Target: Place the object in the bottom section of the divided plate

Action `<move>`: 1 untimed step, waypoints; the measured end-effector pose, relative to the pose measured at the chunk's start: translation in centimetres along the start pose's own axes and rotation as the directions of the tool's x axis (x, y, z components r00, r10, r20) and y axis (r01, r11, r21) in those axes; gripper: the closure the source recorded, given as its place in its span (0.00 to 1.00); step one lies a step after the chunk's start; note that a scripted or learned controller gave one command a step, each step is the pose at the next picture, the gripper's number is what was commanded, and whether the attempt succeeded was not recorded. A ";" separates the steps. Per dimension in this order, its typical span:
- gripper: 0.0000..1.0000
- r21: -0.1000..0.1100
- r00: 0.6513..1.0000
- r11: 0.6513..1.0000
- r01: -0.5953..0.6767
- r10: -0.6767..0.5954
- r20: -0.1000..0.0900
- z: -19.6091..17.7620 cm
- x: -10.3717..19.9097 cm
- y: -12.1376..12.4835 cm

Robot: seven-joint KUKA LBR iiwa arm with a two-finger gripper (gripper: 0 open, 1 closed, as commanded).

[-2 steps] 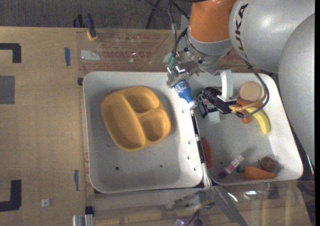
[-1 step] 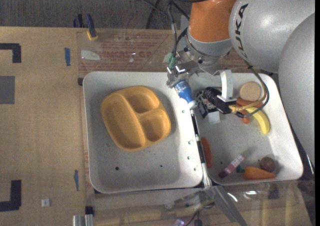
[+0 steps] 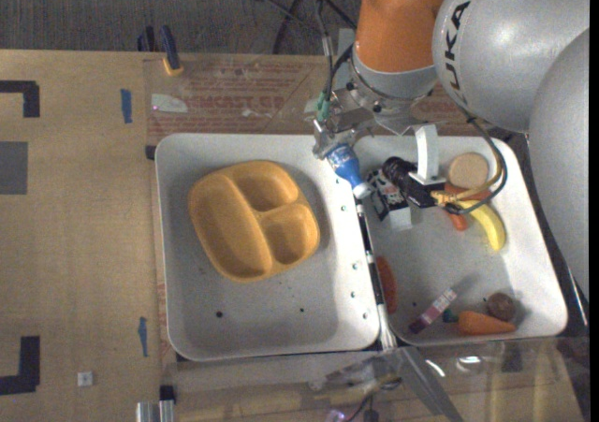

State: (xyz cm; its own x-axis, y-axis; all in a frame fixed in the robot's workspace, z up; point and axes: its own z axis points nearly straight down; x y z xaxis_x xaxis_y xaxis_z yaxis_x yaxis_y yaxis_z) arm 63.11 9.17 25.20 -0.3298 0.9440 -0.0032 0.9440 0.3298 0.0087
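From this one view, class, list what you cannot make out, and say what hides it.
- Hand: arm above covers it; open or shut unclear.
- Blue object at the hand: partly hidden, too small to identify.
- Items by the banana: overlapping clutter.
- Plate: fully visible, three sections.

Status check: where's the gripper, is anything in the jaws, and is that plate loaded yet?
Gripper over the bins' divider, blue object at its tip, grasp unconfirmed. Yellow divided plate in left bin, nothing in it.

arm in frm right | wrist angled down | tool point(image 3: 339, 151) low
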 end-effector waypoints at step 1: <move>1.00 0.009 1.000 1.000 0.015 -0.015 -0.003 3.0 -0.2 -1.3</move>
State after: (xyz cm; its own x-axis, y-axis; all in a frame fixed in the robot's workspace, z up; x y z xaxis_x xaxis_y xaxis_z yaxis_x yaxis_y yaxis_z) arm 61.97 8.59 22.17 -0.3442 0.9389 0.0000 0.9389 0.3442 -0.0007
